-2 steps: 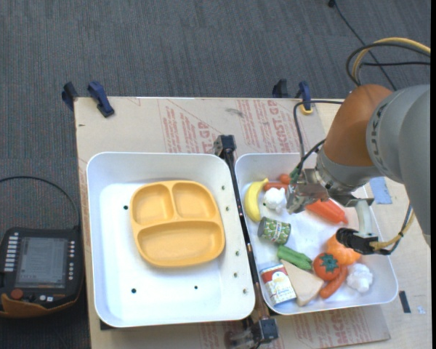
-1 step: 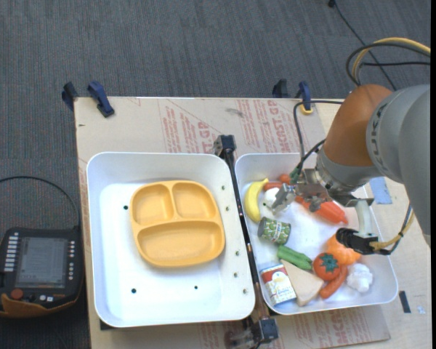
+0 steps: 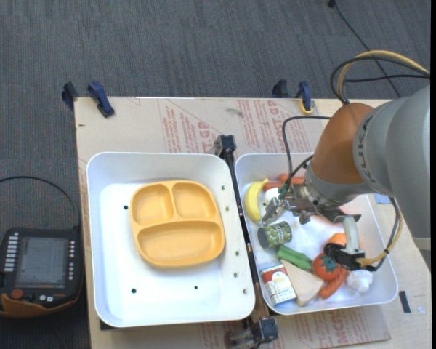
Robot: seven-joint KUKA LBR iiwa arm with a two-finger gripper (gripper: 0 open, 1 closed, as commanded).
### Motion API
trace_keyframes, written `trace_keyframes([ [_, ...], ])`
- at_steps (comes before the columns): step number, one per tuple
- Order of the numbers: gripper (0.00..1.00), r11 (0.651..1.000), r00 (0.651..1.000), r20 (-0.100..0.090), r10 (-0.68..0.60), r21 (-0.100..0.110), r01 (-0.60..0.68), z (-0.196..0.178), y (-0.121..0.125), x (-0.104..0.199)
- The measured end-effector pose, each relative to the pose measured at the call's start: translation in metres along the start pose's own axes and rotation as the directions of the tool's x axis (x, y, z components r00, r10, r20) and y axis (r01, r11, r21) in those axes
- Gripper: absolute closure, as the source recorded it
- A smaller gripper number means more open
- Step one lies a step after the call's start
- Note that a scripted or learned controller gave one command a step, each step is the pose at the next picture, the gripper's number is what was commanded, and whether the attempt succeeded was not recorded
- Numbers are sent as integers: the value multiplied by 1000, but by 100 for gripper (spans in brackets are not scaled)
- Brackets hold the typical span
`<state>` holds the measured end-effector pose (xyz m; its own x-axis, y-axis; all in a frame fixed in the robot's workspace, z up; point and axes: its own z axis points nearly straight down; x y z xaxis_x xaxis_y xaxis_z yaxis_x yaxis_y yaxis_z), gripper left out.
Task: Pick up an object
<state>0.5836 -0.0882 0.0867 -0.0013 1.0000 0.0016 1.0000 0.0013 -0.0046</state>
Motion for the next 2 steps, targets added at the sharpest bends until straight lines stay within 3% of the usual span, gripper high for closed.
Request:
trace_keyframes([
  [1,100,1000,1000,-1,3,0,-3,-10,1,-1],
  [2,0,1000,1000,-1,4,0,-4,-10,1,-1],
])
